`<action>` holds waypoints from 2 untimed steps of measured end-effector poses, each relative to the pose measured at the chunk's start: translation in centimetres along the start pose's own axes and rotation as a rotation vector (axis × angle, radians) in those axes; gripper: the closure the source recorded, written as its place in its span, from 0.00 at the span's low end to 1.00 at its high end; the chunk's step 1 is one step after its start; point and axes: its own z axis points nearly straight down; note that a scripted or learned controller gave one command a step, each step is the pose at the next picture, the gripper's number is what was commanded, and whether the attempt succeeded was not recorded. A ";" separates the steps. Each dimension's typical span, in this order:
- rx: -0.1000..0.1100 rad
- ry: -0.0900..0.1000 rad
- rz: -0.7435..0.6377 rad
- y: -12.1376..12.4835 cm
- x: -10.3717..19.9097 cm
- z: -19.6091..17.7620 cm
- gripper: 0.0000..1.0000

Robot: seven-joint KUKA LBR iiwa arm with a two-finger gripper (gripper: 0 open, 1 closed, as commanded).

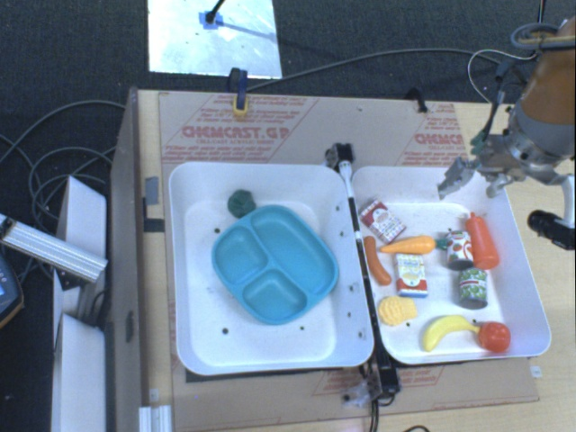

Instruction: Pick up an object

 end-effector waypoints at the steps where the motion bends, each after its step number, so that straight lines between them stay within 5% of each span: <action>1: 0.003 0.000 0.003 1.0 -5.8 11.1 0.00; 2: -0.005 -0.003 0.002 -1.3 -6.0 14.1 0.00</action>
